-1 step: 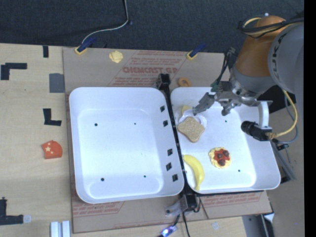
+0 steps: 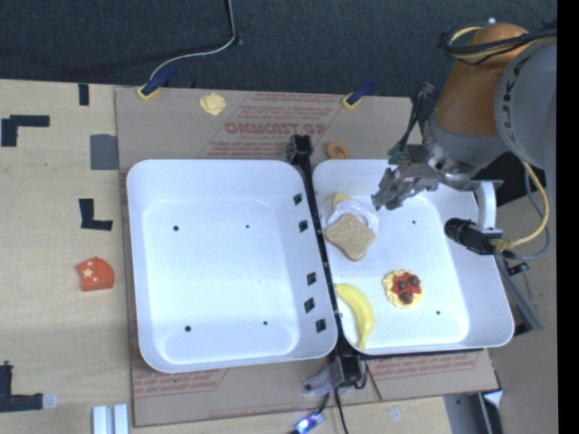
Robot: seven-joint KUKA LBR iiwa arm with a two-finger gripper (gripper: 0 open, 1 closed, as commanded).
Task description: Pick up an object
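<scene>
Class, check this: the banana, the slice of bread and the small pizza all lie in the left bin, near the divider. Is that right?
Not quite. The camera view shows the banana, the slice of bread and the small pizza in the right bin, not the left; the banana and bread do lie near the divider.

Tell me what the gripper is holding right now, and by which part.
Nothing is held. The gripper hangs above the right bin, with no item between its fingers. The bread slice, banana and small pastry all lie loose in that bin.
</scene>
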